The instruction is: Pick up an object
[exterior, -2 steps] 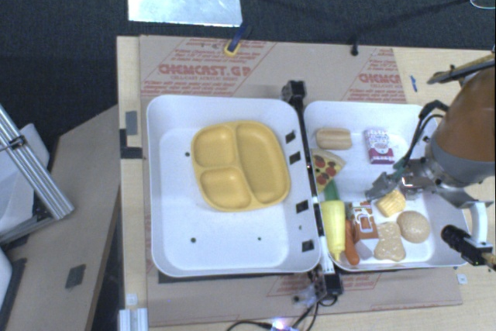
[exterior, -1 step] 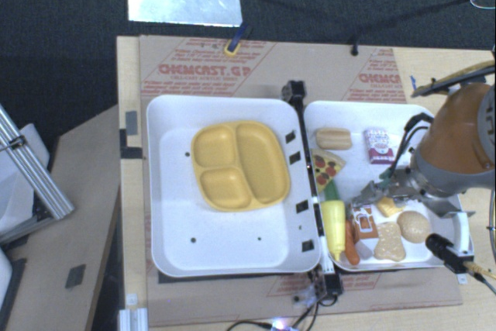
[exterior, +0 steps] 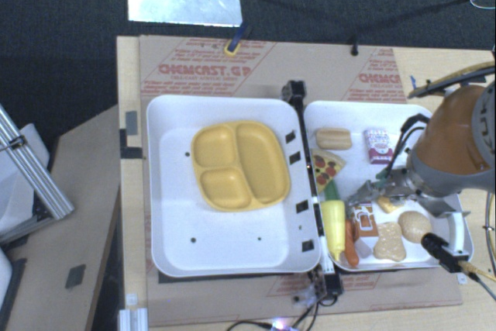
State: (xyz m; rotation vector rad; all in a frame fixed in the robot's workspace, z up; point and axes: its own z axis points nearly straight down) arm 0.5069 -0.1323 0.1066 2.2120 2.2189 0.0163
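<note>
The arm (exterior: 457, 143) is reached in from the right and bent down low over the right bin (exterior: 353, 114), with the orange band up top and the grey wrist tilted toward the middle of the bin. The hand (exterior: 370, 194) is parked just above the toy food; whether it's open or closed can't really be told from this angle, it's too blurry down there.

The right bin is packed with little food items: a tan bun (exterior: 334, 139) near the back, a pink packet (exterior: 377, 145) beside it, a pizza slice (exterior: 328, 164), a yellow corn cob (exterior: 334, 221) along the left wall, and a beige bone-shaped cookie (exterior: 390, 246) near the front. Nothing is seen gripped. A yellow divided plate (exterior: 239, 165) is sat in the left bin (exterior: 174, 244), on the table (exterior: 201, 66).
</note>
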